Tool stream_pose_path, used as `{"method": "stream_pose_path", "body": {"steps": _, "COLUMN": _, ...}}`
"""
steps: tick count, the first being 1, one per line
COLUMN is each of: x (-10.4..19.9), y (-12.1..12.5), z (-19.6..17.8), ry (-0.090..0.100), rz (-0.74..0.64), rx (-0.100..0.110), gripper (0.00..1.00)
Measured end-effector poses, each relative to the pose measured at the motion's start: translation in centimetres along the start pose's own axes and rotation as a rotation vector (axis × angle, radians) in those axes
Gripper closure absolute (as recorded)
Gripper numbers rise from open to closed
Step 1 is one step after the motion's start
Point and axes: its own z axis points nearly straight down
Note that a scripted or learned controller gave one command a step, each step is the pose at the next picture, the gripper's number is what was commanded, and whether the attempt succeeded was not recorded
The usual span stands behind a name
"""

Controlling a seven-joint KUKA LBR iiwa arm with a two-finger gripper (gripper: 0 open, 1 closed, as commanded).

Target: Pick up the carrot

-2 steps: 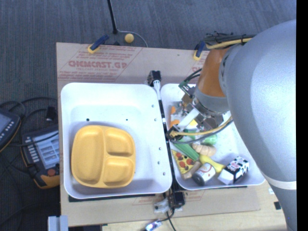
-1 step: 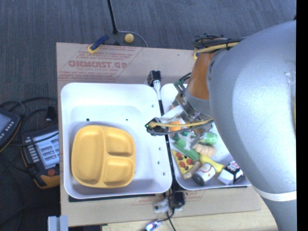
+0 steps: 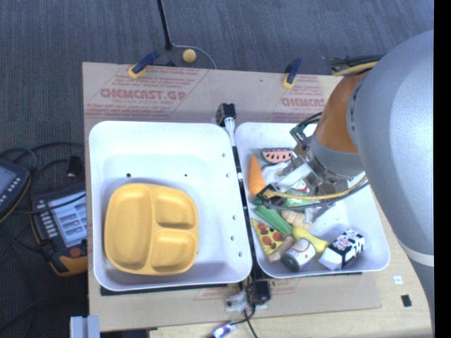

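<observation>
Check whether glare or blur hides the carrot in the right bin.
Camera view: the light is even, with no glare on the carrot, which reads clearly by the left wall of the right bin; same view, the grey arm looms large and soft-edged, covering part of that bin.

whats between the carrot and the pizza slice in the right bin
A green vegetable lies between the carrot and the pizza slice, as the camera view shows.

Carrot [image 3: 255, 175] crowded between bin wall [image 3: 247, 220] and watermelon slice [image 3: 276, 155].
</observation>
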Motion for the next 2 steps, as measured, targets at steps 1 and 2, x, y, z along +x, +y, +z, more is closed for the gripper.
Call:
{"method": "stream_pose_path", "body": {"steps": 1, "x": 8.9, "y": -3.5, "z": 0.0, "ry": 0.004, "rz": 0.106, "rx": 0.003, "gripper": 0.00}}
{"method": "stream_pose_path", "body": {"steps": 2, "x": 5.6, "y": -7.0, "z": 0.1, "ry": 0.000, "rz": 0.235, "rx": 0.003, "gripper": 0.00}}
